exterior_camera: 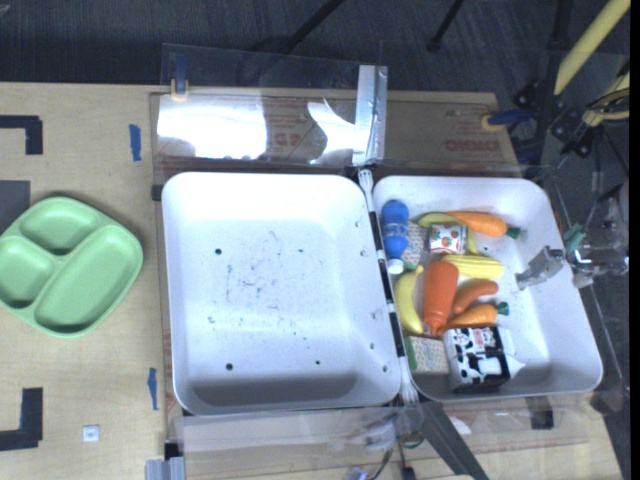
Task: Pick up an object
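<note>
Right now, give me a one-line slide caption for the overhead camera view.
Gripper poised over the right bin of toy food; green divided plate at left.

Robotics lab setup, plywood bench (80, 388) w/ black tape marks, two white bins (270, 288) side by side, clear acrylic panel (260, 118) behind bins, tripod legs and cables on dark carpet beyond bench.

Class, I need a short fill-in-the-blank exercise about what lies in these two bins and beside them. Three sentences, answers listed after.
1. The toys are piled in the ____ bin.
2. The green plate has ____ compartments.
3. The small bottle at the pile's far left has a ____ top.

Answers: right; three; blue
</note>
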`<action>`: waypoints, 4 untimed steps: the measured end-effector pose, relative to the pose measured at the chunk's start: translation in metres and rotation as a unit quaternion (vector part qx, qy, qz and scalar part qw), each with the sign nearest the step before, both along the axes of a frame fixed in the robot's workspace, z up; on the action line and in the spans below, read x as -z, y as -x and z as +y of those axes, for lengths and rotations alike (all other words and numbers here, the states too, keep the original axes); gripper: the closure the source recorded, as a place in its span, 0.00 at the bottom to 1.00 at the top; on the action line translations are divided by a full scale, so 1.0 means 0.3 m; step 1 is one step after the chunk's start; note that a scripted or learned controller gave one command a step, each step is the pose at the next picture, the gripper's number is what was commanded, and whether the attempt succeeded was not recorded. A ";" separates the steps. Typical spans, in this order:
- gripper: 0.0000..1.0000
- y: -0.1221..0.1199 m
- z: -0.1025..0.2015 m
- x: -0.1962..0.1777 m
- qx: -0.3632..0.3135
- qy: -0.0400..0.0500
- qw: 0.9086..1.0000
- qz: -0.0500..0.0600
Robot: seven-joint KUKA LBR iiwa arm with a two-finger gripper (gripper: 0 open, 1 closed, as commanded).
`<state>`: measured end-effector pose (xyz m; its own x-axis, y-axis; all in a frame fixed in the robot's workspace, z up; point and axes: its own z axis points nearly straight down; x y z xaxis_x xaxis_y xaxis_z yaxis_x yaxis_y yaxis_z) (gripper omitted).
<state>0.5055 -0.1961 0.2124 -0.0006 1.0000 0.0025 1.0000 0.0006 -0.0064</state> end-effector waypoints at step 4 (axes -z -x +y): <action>1.00 -0.193 0.171 0.393 -0.371 0.003 0.929 -0.010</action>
